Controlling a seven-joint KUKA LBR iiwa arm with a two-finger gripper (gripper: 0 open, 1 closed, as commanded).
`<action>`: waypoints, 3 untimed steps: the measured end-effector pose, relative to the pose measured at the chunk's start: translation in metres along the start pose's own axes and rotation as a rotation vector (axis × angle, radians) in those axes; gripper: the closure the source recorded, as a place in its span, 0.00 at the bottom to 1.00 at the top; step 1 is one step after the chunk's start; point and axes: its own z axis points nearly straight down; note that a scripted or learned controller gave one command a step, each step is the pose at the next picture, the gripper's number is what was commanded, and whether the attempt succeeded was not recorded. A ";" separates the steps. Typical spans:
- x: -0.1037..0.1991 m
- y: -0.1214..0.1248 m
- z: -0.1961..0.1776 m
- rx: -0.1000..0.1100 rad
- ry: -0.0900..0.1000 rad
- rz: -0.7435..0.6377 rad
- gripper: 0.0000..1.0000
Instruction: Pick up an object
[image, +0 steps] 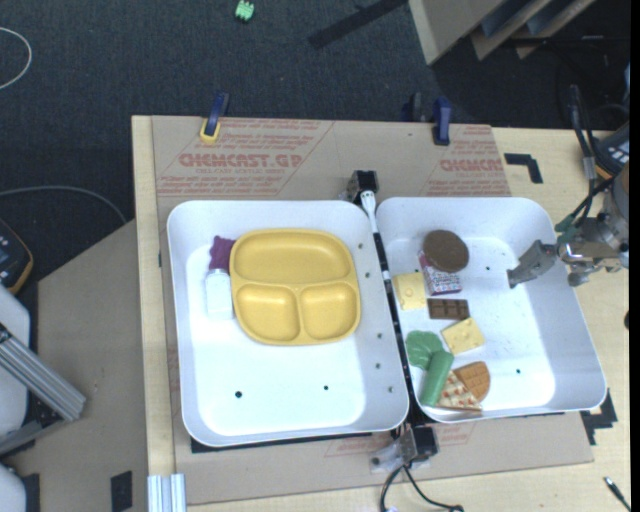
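Yellow tray in one bin, toy food in the other, gripper at the far edge

White plastic makes up both shallow bins on the bench. The left bin (200, 400) carries a yellow divided tray (295, 285) with three compartments, set toward its upper half. Tucked against the tray's left side are a purple item (220, 250) and a small white bottle (217, 296), the bottle lying just below the purple piece.

The right bin (560, 350) holds its objects bunched along its left wall, next to the divider between the bins. From top to bottom: a round brown disc (445, 249), a pale yellow square (409, 291), a dark brown chocolate-like bar (447, 309), a yellow cheese wedge (463, 335), a green piece (424, 346) with a green cylinder (436, 376) below it, and a waffle-patterned piece (452, 394) touching an orange-brown biscuit (473, 377) near the bin's lower edge.

The gripper (530, 265) sits over the right bin's upper right part, close to its right wall and well apart from the cluster of food. One grey finger (528, 264) points left toward the bin's middle; nothing shows between the fingers, and whether they are spread or pressed together I cannot tell. The bin floor beneath it is bare white plastic.
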 end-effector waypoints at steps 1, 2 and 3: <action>0.004 -0.006 0.045 0.005 0.002 0.000 0.00; -0.003 -0.004 0.094 0.007 0.003 0.001 0.00; -0.007 -0.013 0.153 0.008 0.003 0.001 0.00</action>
